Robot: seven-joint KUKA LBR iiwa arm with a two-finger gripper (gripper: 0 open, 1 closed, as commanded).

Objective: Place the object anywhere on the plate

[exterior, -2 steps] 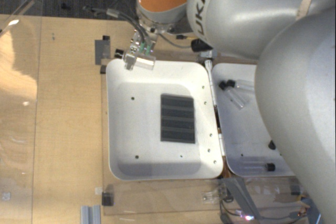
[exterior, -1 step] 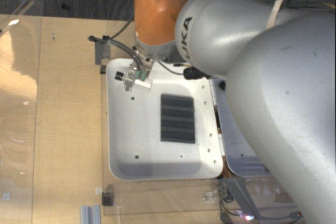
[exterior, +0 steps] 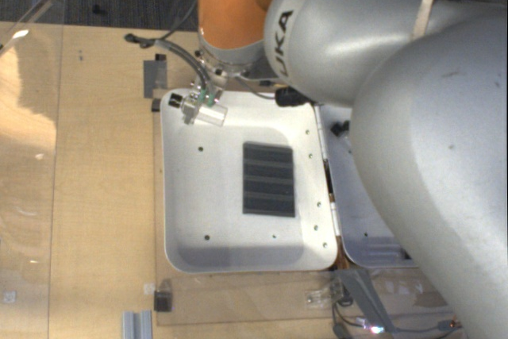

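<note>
A dark grey ribbed rectangular slab [exterior: 268, 179] lies flat in the middle of the left white bin [exterior: 198, 210]. My gripper [exterior: 204, 104] hangs below the orange band at the bin's back left corner, up and to the left of the slab and apart from it. Only a small pale, translucent part with a green spot and some cables show there. I see nothing held under it. The big grey arm [exterior: 381, 52] hides most of the right bin [exterior: 357, 210].
Wooden bench lies to the left and in front of the bins. Small dark brackets stand at the left bin's back left corner [exterior: 155, 77] and front left corner [exterior: 163, 299]. Cables and a metal fitting [exterior: 357, 306] sit at the front between the bins.
</note>
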